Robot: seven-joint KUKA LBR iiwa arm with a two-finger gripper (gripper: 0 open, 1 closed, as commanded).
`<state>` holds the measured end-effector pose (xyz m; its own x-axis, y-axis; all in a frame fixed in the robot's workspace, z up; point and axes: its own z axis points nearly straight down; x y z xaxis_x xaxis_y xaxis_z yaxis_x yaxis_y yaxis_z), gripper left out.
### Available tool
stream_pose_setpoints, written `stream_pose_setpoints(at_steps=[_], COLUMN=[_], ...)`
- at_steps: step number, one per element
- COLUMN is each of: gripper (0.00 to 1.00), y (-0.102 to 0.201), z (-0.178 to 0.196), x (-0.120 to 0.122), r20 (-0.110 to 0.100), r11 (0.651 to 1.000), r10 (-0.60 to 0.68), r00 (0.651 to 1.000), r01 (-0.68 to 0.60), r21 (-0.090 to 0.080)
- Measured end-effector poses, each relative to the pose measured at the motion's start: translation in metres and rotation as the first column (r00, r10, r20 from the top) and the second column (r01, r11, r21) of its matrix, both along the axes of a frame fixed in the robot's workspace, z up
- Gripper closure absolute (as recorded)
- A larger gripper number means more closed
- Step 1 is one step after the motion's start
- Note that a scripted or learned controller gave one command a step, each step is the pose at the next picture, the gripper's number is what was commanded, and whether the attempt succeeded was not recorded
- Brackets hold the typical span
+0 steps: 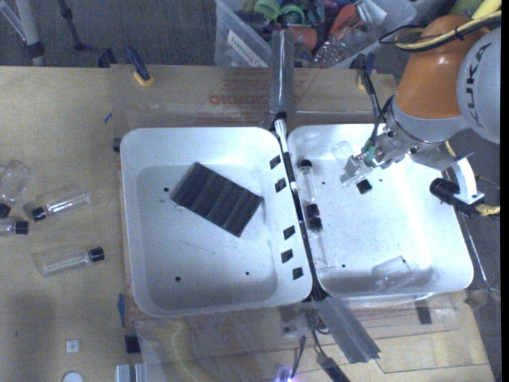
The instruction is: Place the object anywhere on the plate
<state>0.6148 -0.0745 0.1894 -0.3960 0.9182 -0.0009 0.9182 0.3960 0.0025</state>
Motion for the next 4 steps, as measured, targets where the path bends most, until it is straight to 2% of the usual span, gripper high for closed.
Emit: stream_pose_setpoints(at_steps=[1,2,3,4], gripper=[1.0,1.0,1.0,1.0], y=[0.038,0.073,0.119,0.204], z=[0.011,0.005,0.049,0.003], x=[0.052,0.052,0.052,0.042], r20=[0.0,-0.002,-0.003,-0.004], r11=[0.907,0.502,-0.006,0.15], r10=[-0.421,-0.865,-1.0,-0.989], r00=[0.907,0.502,-0.006,0.15], r01=[0.421,0.865,1.0,0.989], r21=[-0.001,-0.001,0.001,-0.006])
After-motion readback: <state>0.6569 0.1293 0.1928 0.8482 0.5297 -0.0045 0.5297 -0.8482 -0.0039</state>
